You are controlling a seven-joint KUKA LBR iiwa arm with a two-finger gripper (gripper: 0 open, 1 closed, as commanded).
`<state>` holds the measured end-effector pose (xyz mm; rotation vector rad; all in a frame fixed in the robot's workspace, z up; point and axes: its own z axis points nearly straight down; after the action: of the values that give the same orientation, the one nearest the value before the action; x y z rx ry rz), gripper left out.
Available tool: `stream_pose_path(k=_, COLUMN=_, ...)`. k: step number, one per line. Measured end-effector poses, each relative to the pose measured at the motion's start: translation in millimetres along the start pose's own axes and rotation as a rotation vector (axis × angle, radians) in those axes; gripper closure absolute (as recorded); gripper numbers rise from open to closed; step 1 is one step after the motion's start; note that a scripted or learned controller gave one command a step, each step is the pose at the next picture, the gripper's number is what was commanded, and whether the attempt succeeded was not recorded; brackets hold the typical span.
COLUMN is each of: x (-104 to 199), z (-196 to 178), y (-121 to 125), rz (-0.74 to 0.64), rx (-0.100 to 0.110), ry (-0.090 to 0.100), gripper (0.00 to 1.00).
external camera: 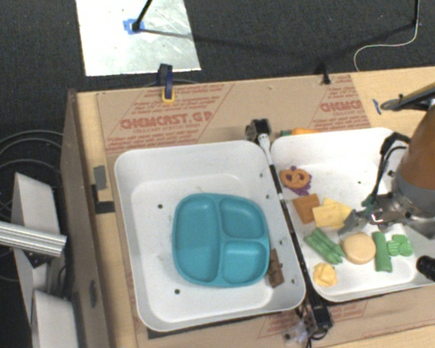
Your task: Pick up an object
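Note:
The right bin (332,148) holds several toy foods: a brown pretzel (294,178), an orange-brown block (306,208), a yellow cheese piece (331,215), a green pod (322,246), a round tan bun (359,249), a small yellow piece (324,275) and a green piece (384,253). My gripper (367,218) hangs low over the bin's middle right, just above the bun and beside the cheese piece. I see nothing held between its fingers. The arm's grey body and orange band cover the bin's right side.
The left bin (137,186) holds a teal divided plate (219,239). A small brown item (275,268) lies at that bin's right edge near the divider. Cardboard lines the bench around both bins. A cable runs along the back right.

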<state>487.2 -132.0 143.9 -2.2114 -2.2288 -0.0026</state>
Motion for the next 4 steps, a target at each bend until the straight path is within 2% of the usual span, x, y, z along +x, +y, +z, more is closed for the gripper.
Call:
stream_pose_path(k=1, x=25, z=54, y=3, rz=0.007, rx=-0.013, ry=-0.009, gripper=0.0)
stream_pose_path(k=2, x=-19, z=53, y=92, rz=0.002, rx=-0.018, ry=-0.009, gripper=0.0)
stream_pose_path(k=3, x=35, z=53, y=53, rz=0.003, rx=-0.024, ry=-0.013, gripper=0.0)
stream_pose_path(k=4, x=16, z=54, y=149, rz=0.0, rx=-0.017, ry=-0.008, gripper=0.0)
